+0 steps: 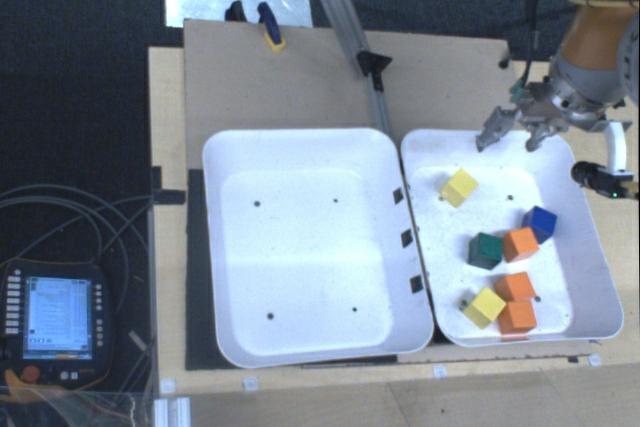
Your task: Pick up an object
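The gripper (514,132) is seen at the far edge of the right bin (590,260), its fingers spread apart with nothing between them. Seven blocks are scattered in that bin: a yellow block (459,187) lies nearest the gripper, while a blue block (540,221) and a green block (486,250) are set nearer, beside orange ones.

- yellow cube (459,187): alone near the right bin's far end, tilted
- green cube (485,250), orange cube (520,243), blue cube (540,222): clustered mid-bin (apparently touching)
- second yellow cube (485,307) and two orange cubes (516,302): near edge
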`<state>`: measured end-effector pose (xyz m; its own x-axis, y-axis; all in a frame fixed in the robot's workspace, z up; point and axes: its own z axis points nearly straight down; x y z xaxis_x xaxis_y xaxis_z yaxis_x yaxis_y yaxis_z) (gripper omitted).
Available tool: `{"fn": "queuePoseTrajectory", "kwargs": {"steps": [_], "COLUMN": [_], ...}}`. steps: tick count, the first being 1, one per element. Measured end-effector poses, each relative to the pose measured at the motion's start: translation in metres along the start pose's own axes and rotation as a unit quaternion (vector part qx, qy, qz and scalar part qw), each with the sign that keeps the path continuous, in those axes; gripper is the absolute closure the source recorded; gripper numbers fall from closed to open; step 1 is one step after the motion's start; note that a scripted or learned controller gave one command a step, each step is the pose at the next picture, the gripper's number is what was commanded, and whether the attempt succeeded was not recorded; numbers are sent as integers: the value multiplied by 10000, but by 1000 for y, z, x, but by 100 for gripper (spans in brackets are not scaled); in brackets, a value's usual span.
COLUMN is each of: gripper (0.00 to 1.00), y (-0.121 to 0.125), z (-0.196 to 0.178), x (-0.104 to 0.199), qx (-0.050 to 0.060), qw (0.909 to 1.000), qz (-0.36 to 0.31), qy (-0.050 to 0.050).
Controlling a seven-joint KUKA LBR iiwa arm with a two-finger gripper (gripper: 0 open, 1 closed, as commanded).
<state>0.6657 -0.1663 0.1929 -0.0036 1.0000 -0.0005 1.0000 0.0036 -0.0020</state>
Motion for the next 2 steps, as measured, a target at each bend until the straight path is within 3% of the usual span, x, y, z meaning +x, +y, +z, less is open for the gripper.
{"fn": "queuePoseTrajectory", "kwargs": {"steps": [2], "gripper": [0], "y": [-4], "z": [72], "x": [7], "qx": [-23], "qw": [10000], "qz": [-1], "qy": [0]}}
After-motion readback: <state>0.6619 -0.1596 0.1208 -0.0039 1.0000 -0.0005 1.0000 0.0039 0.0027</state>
